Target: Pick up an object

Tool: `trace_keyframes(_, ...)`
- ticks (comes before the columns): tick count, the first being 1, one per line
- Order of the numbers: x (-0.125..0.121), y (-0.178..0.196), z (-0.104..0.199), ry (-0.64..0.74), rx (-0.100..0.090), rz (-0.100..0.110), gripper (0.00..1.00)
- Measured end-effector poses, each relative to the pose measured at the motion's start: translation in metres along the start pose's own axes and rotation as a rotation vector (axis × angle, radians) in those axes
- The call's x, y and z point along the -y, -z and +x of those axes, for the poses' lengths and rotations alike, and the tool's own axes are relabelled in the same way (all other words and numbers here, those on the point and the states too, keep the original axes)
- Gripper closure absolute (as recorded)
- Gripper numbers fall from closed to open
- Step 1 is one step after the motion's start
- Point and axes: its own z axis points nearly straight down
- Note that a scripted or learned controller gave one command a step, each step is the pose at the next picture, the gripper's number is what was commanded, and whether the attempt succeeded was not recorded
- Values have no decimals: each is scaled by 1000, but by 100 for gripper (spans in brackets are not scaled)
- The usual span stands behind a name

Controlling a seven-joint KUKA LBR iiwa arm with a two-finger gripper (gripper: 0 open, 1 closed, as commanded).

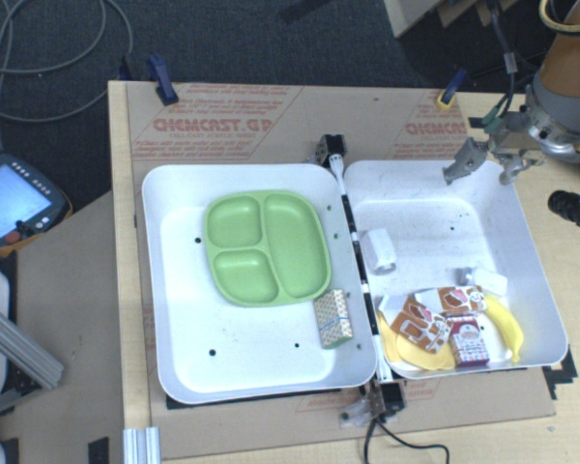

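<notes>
— White bins, two of them, side by side on the bench (271,114). See the left bin (169,356)? It holds a green tray (268,247) with three compartments, lying flat toward the far side.

— And that little box by the tray?

— A patterned carton (333,318), just beside the tray's near right corner, close to the wall between the bins.

— What's in the right bin (532,259)?

— Most of it is heaped in the near corner. A banana (507,327) curves along the right of the heap, and a yellow plate (406,354) sits under the rest. On top are brown-and-white packets (427,325) and a red-and-white packet (470,344), all touching one another. A small white block (490,281) lies at the heap's far edge, and a white cup (378,250) rests apart from them, near the dividing wall.

— Where's the arm?

— It comes in from the right, orange band up by the frame's edge. The claw (486,162) hangs over the far right corner of the right bin, well apart from the heap. Its two fingers are spread wide, one fingertip (461,166) pointing left, and nothing is between them.

— So nothing picked up?

— Nothing. Every object lies in a bin.

— That screen on the left?

— A handheld pendant (14,204), lit blue, off the bench on the dark floor.
</notes>
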Motion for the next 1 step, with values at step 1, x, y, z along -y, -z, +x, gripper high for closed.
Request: trace_keyframes(1, 52, -46, 91, 1, -1, 1, 0)
